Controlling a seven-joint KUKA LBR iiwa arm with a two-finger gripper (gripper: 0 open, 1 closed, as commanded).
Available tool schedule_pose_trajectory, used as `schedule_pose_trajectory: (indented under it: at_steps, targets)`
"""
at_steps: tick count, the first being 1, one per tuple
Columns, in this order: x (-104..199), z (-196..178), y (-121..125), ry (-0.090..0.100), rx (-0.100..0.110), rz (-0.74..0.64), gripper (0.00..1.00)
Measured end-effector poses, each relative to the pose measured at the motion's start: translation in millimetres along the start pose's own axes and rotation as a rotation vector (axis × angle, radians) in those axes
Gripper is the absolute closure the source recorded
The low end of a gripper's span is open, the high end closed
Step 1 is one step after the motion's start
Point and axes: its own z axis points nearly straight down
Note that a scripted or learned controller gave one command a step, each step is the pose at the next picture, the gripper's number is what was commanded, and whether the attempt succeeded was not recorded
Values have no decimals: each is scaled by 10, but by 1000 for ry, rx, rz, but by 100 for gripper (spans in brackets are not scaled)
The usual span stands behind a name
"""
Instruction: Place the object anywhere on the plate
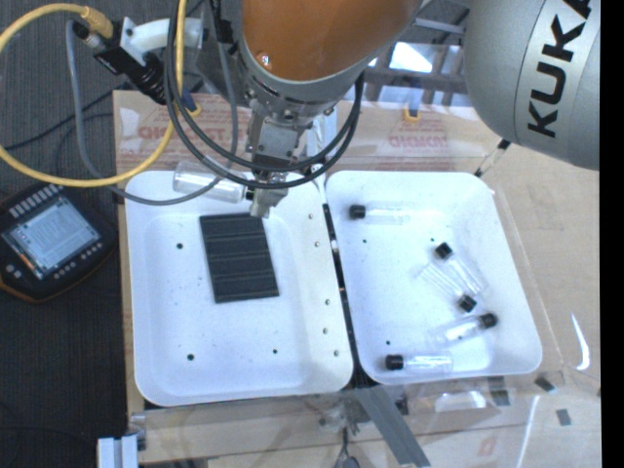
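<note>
So the gripper [265,201] hangs over the left bin's [166,359] far edge, right at the dark ribbed plate's [239,256] upper corner. A clear vial [208,183] lies just left of it on the bin rim, long axis roughly left-right. Can't tell if anything's gripped. The plate sits just toward the camera from there

The gripper [265,201] hangs over the far edge of the left bin [166,359], just above the top corner of the dark ribbed plate [239,257] lying flat inside. A clear vial [207,183] rests on the bin's far rim beside it. In the right bin [507,261] lie several black-capped vials [456,273], scattered well apart from one another.
</note>
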Motion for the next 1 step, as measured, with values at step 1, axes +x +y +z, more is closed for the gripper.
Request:
schedule_pose_trajectory:
  at_steps: [1]
  targets:
    - [-414,264,83,-1,-1,-1,100]
